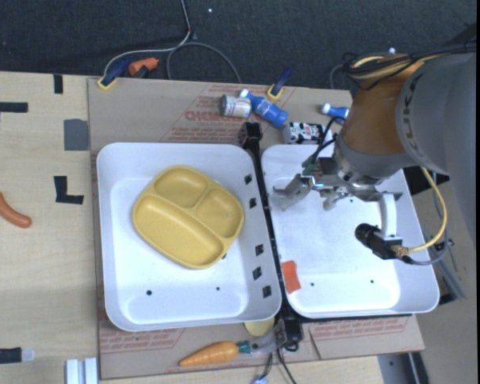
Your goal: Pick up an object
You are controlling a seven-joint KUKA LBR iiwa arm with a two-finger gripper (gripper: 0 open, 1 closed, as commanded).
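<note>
A: Any writing?
B: Red print on the cardboard (194,112), too blurred to read.
A: The gripper (304,189)?
B: Over the right bin (344,294), fingers spread, holding nothing. The yellow plate (188,214) lies in the left bin (128,294).

arm (432,94): bulky grey casing | band (372,122): orange, above wrist | gripper (308,186): silvery metal fingers | cables: yellow loops, black connector near the wrist
</note>
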